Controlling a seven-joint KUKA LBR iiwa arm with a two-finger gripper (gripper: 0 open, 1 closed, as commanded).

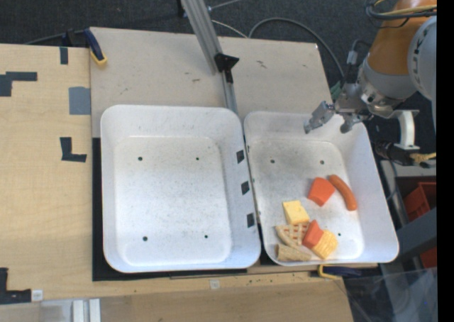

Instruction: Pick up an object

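Observation:
My gripper (332,122) hangs above the far right corner of the right bin (284,136), fingers open and nothing between them. The toy food lies well nearer in that bin. An orange block (320,191) and an orange sausage (342,192) lie side by side at the right. Closer to the front edge sit a yellow cheese cube (295,211), a tan waffle piece (291,234), a small red-orange piece (312,234), a yellow ridged piece (326,244) and a tan cracker (292,253).
The left bin (170,186) stands beside the right one, with black clips on the shared rims. A slanted metal pole (206,26) rises behind the bins. Cables loop at the back right near the arm (397,51).

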